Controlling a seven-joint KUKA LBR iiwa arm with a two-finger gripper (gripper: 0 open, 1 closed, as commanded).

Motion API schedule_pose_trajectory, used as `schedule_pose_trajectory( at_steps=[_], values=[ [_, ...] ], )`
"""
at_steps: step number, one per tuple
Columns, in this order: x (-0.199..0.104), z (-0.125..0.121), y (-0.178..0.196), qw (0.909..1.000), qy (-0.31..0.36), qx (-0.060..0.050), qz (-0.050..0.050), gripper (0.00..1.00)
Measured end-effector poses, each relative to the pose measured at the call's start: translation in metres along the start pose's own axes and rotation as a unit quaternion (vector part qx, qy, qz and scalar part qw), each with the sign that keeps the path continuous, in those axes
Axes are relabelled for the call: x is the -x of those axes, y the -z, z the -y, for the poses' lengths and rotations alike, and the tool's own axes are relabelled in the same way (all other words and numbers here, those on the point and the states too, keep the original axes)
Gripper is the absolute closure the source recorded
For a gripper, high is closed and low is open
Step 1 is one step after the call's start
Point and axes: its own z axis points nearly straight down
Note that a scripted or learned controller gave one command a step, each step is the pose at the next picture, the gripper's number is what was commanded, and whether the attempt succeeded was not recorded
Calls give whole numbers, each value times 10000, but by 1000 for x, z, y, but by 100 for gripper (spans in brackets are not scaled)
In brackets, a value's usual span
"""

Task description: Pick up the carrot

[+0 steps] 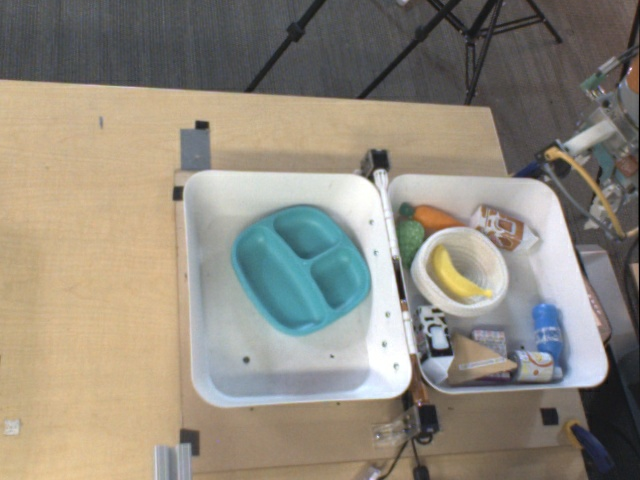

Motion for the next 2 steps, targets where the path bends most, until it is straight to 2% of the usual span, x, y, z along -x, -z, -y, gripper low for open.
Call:
schedule_pose_trajectory(
  at_steps=[1, 2],
  values=[
    [-55, 53, -21, 9970, -770, -9, 8, 0],
    [-77, 83, -110, 9957, -922, -21, 18, 0]
  ],
)
